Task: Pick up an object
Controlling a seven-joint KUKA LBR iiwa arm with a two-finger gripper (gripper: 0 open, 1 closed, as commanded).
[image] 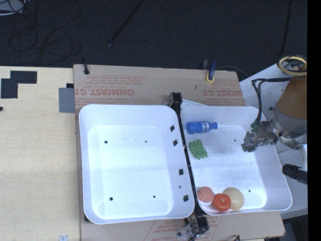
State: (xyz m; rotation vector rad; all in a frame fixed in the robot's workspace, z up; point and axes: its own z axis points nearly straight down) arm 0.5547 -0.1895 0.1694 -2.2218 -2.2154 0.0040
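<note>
The right bin [273, 182] holds a blue bottle [201, 127] lying on its side near the far wall. Just in front of the bottle lies a green ridged piece [197, 149]. At the bin's near edge sit a pink and white round object [205, 194], a red round object [221, 202] and a pale yellow ball [233, 197], packed close together. My gripper [251, 142] hangs at the right side of this bin, apart from all these objects, with the orange band and grey arm [293, 104] behind it. Nothing shows between its fingers.
The left bin [100, 115] lies beside the right one, with a black divider strip [181, 149] between them. Both rest on a cardboard sheet [140, 84]. A blue and yellow clip [210, 70] stands at the cardboard's far edge. Cables [258, 97] run near the arm.
</note>
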